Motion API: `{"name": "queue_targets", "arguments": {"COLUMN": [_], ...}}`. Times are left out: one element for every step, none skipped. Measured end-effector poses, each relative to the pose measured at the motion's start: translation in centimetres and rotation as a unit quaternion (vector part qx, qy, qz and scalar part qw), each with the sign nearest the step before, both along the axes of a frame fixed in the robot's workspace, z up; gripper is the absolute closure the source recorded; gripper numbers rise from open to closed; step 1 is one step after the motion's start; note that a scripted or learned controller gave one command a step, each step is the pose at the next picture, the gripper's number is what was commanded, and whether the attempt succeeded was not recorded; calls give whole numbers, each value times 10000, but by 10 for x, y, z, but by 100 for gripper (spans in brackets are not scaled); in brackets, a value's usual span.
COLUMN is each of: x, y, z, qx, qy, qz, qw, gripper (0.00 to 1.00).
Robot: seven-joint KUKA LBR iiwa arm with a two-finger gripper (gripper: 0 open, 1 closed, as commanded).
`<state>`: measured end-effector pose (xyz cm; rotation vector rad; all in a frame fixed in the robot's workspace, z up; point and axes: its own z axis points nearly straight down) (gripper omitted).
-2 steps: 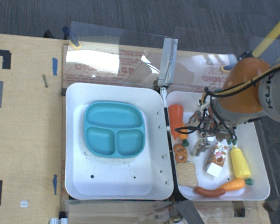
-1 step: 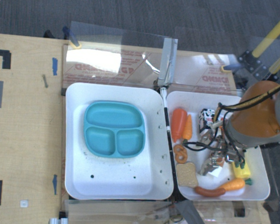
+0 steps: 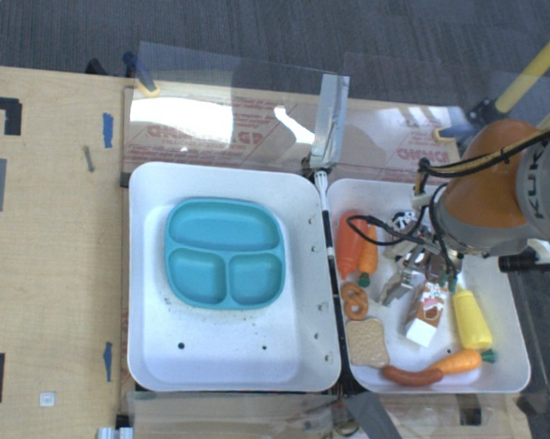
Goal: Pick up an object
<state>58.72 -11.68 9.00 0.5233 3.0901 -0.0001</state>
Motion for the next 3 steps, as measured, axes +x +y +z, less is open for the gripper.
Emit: {"name": "queue_targets", "arguments": {"x": [61, 11, 40], "y": [14, 18, 21], "z": [-2, -1, -3], "qx": [-1, 0, 3], "qy": [20, -5, 91], "qz": [101, -236, -212], "qw": [9999, 9997, 9997], "gripper": [0, 0, 0]}}
